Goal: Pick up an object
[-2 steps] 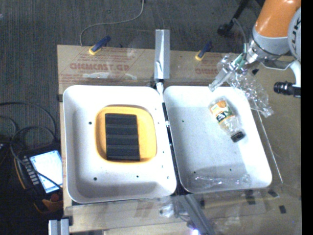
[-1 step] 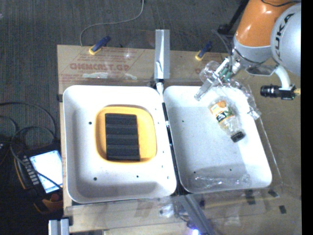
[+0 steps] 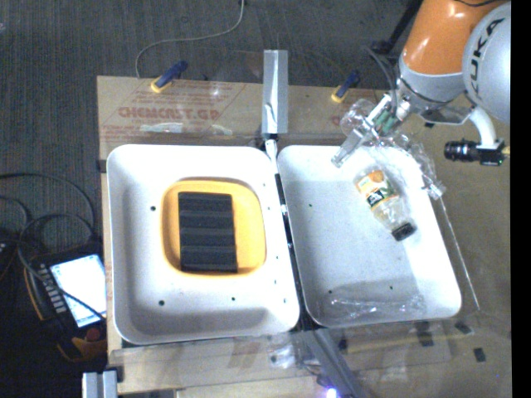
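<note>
the jaws [image 3: 358,139] (open or closed, cannot tell) hang above the right bin [image 3: 431,297], near the bottle [image 3: 383,201]

You look down from one fixed cam above the bench, at a slant, far enough to see both bins whole. The gripper [image 3: 365,135] sits upper right; left bin [image 3: 124,222] lies well left of it, right bin [image 3: 332,247] just below.
</note>
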Controlling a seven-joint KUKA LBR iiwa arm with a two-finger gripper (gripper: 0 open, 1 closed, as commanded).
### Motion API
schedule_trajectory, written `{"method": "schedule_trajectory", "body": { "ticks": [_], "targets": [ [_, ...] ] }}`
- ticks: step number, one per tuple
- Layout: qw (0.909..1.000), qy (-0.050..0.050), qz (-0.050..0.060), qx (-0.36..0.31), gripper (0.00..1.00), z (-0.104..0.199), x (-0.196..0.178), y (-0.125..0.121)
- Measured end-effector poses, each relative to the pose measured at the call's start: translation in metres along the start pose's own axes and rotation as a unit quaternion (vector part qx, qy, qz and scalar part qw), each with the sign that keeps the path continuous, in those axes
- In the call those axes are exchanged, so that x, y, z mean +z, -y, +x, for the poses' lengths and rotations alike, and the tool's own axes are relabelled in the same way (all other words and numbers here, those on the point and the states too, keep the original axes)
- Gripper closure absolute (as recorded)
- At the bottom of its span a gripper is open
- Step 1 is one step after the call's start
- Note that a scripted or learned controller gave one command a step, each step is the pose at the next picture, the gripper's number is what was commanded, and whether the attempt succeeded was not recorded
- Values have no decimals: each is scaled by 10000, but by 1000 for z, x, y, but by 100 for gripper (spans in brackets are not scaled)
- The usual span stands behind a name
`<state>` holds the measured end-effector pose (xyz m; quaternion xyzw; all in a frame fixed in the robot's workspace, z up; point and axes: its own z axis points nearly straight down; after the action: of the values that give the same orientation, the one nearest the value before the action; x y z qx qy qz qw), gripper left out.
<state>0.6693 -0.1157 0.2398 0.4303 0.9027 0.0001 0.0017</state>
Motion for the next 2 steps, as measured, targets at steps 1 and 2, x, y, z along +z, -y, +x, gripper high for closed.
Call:
{"method": "schedule_trajectory", "body": {
  "ticks": [1,2],
  "targets": [
    [10000,-2,0,0,0,0,0,0],
    [10000,-1,17,-88,0,-59,42,65]
  ]
}}
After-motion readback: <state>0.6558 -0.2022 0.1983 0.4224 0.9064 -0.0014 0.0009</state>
